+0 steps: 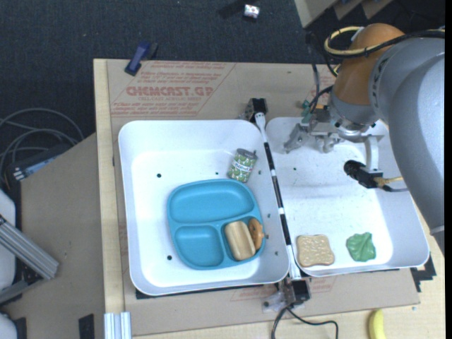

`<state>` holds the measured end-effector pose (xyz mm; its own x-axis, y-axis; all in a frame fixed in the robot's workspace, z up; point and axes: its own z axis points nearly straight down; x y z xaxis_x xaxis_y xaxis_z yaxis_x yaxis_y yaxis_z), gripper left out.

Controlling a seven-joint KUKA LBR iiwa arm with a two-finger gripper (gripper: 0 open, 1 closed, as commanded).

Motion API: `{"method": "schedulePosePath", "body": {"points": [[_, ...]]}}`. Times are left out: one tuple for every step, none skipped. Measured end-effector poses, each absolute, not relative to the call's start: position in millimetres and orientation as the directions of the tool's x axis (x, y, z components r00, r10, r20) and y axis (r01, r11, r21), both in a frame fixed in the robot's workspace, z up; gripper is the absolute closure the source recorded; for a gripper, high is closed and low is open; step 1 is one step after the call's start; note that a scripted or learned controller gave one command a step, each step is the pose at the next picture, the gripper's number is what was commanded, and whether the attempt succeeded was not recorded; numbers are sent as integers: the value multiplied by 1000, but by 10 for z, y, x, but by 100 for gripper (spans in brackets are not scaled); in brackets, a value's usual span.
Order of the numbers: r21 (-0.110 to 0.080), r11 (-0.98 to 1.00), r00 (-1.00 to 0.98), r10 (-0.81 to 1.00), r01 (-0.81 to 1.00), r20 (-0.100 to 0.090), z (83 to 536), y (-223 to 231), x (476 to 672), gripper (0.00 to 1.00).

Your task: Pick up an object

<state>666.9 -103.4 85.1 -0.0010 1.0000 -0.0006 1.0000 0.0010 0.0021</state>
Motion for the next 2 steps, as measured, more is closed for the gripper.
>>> {"method": "schedulePosePath", "body": {"points": [[-3, -2, 2, 1000, 1000, 0, 838, -1094, 5100, 0], [-2, -2, 2, 1000, 1000, 0, 845, -1979, 4784, 0]]}}
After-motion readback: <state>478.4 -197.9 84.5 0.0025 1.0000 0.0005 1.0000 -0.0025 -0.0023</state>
